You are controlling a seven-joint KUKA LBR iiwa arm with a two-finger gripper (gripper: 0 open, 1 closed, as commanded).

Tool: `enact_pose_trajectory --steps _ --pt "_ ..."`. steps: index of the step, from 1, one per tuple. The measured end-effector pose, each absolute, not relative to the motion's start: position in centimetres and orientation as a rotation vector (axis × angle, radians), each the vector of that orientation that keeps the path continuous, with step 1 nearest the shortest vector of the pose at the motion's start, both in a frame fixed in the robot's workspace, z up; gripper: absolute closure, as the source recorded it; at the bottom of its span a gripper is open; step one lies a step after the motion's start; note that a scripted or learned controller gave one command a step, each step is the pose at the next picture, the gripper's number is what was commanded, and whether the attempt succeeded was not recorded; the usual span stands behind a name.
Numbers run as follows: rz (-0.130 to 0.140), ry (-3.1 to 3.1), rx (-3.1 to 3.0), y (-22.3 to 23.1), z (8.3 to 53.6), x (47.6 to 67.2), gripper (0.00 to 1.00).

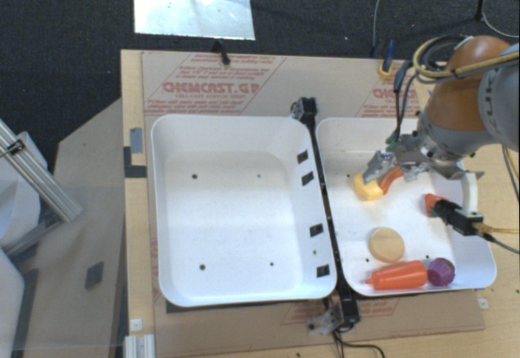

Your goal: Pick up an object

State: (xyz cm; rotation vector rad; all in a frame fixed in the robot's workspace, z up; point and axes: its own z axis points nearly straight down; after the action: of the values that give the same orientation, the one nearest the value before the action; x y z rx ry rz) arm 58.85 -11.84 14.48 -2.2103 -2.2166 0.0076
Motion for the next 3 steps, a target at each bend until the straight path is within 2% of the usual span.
enact_pose_trajectory --steps 1,2,3 --pt "0.001 -2.223 -2.219 -11.9 8.2 59.1 0.0" --pt "0.003 -2.218 -2.222 -14.9 8.4 54.2 0.0" --pt "-0.001 -2.221 -2.221 -12.4 8.5 49.4 0.0"
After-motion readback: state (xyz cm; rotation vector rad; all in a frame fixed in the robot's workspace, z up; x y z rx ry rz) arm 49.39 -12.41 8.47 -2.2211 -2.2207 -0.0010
